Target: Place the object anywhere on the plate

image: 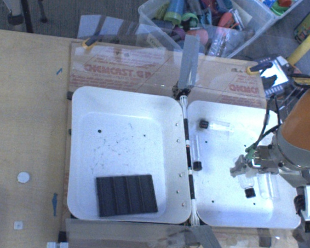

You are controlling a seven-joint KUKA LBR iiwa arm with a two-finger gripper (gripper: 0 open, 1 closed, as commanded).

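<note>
- Nearest me, the dark ribbed plate (126, 195) lies flat in the left bin (81, 140), near its front edge; I read it as the drop target.
- Over in the right bin (212, 204), I see clear tubes with black caps: one (214, 125) near the back wall, one (195, 152) along the divider, and one (250, 191) right under the tool.
- Hanging low over that last tube is my gripper (247, 168), presumably lined up to pick it; I cannot tell how its jaws stand.
- Nothing sits on the plate yet, so I judge the transfer undone.
</note>
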